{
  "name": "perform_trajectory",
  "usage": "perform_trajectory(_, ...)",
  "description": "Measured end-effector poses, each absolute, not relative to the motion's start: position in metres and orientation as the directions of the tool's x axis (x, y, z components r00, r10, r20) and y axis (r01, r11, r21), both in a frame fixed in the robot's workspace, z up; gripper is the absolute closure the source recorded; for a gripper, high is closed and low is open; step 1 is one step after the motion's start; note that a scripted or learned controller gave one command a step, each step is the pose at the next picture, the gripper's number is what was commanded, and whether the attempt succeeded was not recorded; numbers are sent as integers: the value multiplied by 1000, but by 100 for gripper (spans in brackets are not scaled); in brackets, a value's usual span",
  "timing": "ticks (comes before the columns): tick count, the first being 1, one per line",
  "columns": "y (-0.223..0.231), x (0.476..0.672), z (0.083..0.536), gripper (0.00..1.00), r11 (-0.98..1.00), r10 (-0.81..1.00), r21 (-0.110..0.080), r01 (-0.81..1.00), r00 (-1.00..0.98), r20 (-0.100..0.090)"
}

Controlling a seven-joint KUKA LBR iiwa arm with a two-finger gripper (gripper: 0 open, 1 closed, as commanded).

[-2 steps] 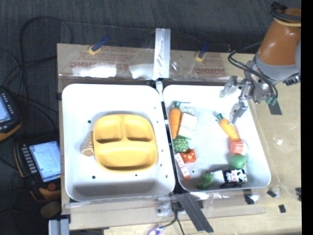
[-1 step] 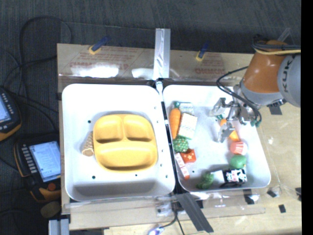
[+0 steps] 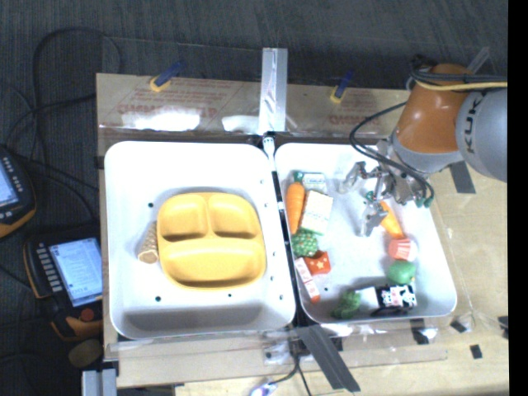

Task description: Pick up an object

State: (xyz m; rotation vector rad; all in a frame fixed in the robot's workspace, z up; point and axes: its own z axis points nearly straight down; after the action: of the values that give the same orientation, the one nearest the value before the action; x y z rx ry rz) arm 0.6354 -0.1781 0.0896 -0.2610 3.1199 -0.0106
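Under the jaws, in the right bin (image 3: 445,258), an orange piece (image 3: 388,220) is lying close to the far wall, and I am taking it as the likeliest pick; whether the jaws are released or clenched I cannot tell, since cables and metal are muddling the view there. Trouble is waiting close by: a red block (image 3: 399,247) is sitting just beside the piece and a green ball (image 3: 403,271) just past that, so a descent slightly off is likely nudging or pinching the wrong one; the piece is small and looking slanted, so it may be slipping out sideways; the bin wall is near enough to be catching a finger. Farther left a carrot (image 3: 294,205), a white box (image 3: 317,211) and a red carton (image 3: 314,265) are crowding the divider. The left bin (image 3: 124,188) is holding a yellow tray (image 3: 212,238). Both bins are resting on a pale counter (image 3: 474,246), with dark carpet (image 3: 206,15) lying behind.
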Motion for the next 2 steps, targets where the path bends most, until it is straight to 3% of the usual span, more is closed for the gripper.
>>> perform_trajectory(1,-200,590,90,0,981,-195,-6,-195,-981,-9)
perform_trajectory(2,-199,593,102,100,981,-195,-12,-195,-981,-15)
